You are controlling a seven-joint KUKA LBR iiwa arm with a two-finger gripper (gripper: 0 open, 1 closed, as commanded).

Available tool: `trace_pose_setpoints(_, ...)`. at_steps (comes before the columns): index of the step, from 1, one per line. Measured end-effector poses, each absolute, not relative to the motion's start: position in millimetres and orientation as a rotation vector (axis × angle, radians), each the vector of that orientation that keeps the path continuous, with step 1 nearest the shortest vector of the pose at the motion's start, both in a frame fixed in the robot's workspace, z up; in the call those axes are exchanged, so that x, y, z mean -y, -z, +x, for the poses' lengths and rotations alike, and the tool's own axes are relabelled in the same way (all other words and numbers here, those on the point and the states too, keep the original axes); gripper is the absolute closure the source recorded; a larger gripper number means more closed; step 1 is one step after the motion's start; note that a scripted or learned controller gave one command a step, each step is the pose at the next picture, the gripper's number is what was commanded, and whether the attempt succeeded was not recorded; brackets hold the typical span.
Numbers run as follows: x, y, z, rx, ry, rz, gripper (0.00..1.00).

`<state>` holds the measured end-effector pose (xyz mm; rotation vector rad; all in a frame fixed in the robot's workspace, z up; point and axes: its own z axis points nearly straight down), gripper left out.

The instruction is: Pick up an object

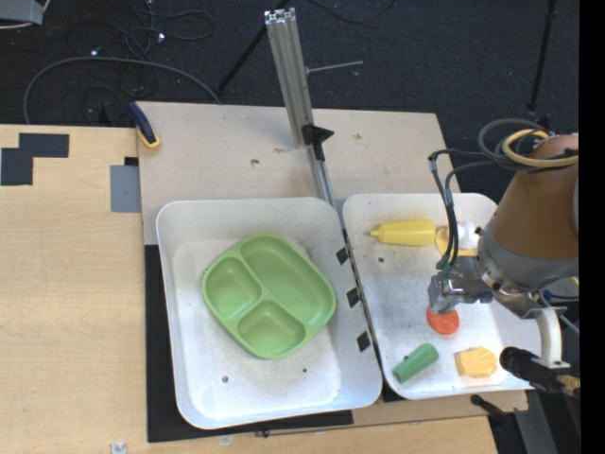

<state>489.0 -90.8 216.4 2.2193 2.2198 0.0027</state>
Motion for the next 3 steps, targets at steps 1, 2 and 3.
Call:
trace_pose_setpoints(1, 91.8, -240.9, 489.7, -2.222, 0.000, 2.221, 1.00)
trace_pose_setpoints(2, 34.5, -242.7, 513.1, -2.229, 0.000, 2.216, 1.00)
trace_pose_setpoints(3, -14.9, -228.2, 530.2, -2.228, 0.003, 2.219, 1.00)
